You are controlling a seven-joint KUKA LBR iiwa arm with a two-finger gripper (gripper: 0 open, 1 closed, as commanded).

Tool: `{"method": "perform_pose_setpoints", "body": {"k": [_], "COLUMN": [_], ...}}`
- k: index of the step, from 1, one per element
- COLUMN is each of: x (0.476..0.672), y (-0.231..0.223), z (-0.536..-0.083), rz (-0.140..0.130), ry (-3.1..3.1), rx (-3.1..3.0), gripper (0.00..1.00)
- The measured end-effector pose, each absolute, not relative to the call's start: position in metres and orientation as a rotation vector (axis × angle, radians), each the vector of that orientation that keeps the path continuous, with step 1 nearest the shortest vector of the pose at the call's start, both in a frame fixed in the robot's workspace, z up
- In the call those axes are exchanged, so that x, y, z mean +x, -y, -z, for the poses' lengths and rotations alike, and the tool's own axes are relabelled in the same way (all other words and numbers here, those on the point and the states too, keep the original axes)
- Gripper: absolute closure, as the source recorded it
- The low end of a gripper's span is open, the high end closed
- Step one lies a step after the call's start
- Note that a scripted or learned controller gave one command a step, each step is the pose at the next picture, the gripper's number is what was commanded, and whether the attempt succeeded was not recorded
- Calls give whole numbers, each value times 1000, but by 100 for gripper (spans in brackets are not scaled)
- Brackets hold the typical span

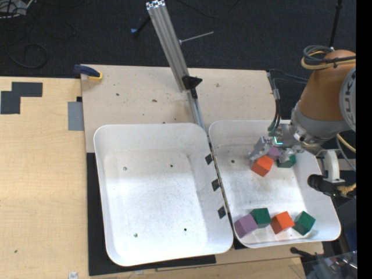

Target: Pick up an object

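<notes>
Camera view: gripper [273,151] low in the right bin [325,228], right of centre frame. Orange cube [262,165] just below-left of it, touching or nearly so; purple block [273,153] and green block [286,161] partly hidden beneath. Finger spread: cannot tell.

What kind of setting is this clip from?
Likely a robotics lab test bench: two shallow white bins on a plywood bench, small coloured blocks, and loose cables on dark carpet.
</notes>
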State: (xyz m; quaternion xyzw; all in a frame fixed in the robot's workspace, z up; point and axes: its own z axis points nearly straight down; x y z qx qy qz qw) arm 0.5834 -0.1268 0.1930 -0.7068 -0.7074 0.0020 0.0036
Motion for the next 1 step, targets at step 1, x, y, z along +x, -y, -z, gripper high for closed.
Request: {"method": "perform_pose_setpoints", "body": {"k": [1], "x": [584], "y": [128], "z": [-195], "rz": [-2], "ry": [2218], "rx": [-2220], "gripper": [0]}}
